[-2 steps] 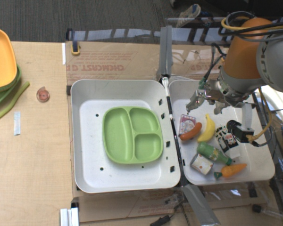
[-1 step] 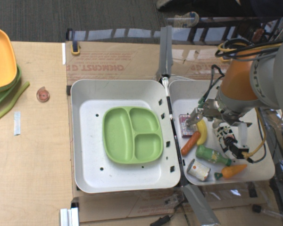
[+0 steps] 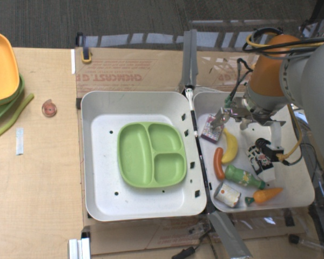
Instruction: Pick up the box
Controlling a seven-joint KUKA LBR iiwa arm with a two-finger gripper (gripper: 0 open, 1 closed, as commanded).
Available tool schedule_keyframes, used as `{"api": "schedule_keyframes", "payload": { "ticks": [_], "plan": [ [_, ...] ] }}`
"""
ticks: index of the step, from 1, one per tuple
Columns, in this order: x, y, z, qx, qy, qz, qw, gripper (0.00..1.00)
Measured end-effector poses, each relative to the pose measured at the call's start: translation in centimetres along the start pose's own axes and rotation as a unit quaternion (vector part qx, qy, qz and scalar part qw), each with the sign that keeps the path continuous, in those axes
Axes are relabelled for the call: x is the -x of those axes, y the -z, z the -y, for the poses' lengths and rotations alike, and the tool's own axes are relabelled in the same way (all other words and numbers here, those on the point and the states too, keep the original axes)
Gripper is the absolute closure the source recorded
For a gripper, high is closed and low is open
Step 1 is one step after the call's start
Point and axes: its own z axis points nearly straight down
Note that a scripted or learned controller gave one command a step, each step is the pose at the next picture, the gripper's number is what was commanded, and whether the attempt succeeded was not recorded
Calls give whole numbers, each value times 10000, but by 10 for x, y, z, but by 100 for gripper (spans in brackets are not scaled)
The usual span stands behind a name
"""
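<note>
The jaws (image 3: 225, 114) hang over the right bin's (image 3: 299, 190) far left corner; whether they are released or clenched I cannot tell. The box (image 3: 211, 129) lies just below-left of them, tilted, near the bin's left wall. Nearest the camera lie a wrapped packet (image 3: 228, 196), carrot (image 3: 265, 195) and bottle (image 3: 244, 177); farther, a sausage (image 3: 219, 162) and banana (image 3: 229, 146). The left bin (image 3: 97, 198) holds a green tray (image 3: 151, 154).

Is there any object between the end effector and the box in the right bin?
Nothing visible does. The end effector sits right at the box, which leans by the right bin's left wall. The banana and hot dog lie below, clear of the approach.
</note>
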Motion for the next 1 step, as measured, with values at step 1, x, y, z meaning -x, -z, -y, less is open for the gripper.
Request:
{"api": "schedule_keyframes", "payload": {
  "ticks": [1],
  "plan": [
    [2,0,64,5,1210,-3,9927,0]
  ]
}}
